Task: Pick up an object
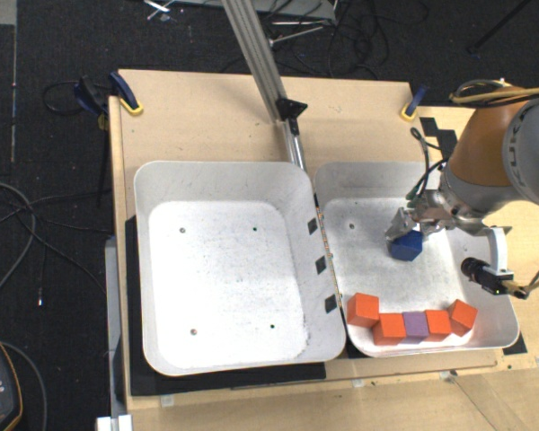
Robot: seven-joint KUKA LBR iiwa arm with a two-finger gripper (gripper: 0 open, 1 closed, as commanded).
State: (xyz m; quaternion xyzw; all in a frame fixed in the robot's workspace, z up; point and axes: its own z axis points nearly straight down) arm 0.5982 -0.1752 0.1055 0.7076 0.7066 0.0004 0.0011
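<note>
Blue block (406,246) sits on the floor of the right bin (359,206), roughly mid-bin, toward its right half. Gripper (411,227) is directly above and on it, arm (494,155) coming in from the right with the orange band showing. Fingers reach down onto the block's top edge; can't tell whether the jaws are spread or closed around it, or whether the block is off the floor. Along the near wall of the same bin: orange block (363,309), a second orange block (391,327), purple block (415,324), then two more orange ones (437,322) (463,315), packed side by side. Left bin (158,187) sits just beside the right one.
</note>
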